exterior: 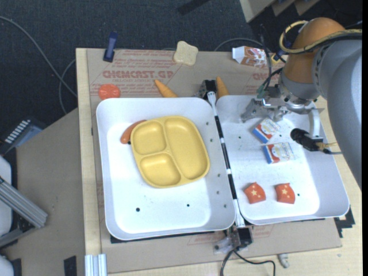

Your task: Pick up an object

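My gripper (265,111) hovers over the far part of the right bin (328,177), its grey fingers (249,111) spread open with nothing between them. Just in front of it lies a small blue, red and white carton (263,132). A second carton of the same kind (280,152) lies a little nearer. Two red-orange toy pieces (255,192) (285,193) rest near the bin's front wall. The left bin (115,177) holds a yellow divided plate (169,151), with an orange sausage (126,133) tucked against its left rim.
On the bench behind the bins lie a bread slice (186,52), a carrot (165,89), an orange disc (108,91), a blue item (110,46) and a small milk carton (250,54). The arm's bulky grey body (345,79) covers the right bin's far right corner.
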`<state>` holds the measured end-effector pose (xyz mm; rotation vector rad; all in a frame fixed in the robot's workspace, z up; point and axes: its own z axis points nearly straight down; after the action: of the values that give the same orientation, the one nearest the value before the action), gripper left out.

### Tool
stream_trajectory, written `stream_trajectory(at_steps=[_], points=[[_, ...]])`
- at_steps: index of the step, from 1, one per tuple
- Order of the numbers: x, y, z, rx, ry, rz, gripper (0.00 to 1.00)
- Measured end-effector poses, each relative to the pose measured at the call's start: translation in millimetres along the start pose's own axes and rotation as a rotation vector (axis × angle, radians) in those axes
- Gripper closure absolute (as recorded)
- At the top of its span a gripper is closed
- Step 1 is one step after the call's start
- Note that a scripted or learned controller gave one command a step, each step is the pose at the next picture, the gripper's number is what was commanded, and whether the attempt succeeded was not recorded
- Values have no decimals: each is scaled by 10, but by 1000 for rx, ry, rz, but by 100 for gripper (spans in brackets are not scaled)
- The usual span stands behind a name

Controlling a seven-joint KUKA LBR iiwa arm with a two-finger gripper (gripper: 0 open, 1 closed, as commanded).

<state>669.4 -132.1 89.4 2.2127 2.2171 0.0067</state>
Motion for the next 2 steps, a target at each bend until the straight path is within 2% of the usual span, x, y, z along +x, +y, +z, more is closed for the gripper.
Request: stream_trajectory(at_steps=[2], points=[[-81, -634, -11, -5, -1, 0, 0]])
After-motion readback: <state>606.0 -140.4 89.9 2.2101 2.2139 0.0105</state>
